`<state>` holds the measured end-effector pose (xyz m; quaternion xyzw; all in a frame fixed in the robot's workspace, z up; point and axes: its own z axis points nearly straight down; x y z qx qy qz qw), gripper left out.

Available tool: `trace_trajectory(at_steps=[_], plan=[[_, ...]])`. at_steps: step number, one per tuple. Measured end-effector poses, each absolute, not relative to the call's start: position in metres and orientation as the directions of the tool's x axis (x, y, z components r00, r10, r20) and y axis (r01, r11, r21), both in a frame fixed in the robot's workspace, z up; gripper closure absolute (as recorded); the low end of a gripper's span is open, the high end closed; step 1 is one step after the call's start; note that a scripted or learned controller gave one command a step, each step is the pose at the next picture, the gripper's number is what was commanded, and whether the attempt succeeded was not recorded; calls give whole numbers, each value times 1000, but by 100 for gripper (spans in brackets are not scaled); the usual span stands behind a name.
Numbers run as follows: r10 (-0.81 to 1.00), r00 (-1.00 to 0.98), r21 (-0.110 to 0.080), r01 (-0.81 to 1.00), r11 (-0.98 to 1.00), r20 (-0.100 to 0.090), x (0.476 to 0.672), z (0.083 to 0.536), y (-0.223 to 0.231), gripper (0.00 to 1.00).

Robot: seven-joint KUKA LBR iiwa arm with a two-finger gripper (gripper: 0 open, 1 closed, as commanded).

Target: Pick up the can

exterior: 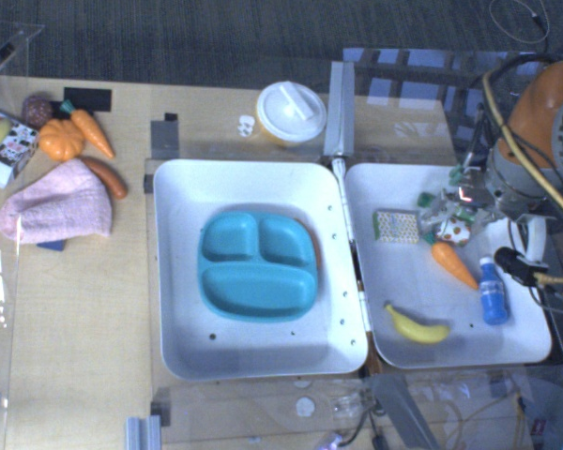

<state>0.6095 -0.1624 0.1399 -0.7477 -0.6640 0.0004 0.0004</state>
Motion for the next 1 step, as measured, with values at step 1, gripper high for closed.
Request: trace_trajectory(at_steps=[1], plan=[[987,163,7,987,-163,-1,630,86,-188,0]])
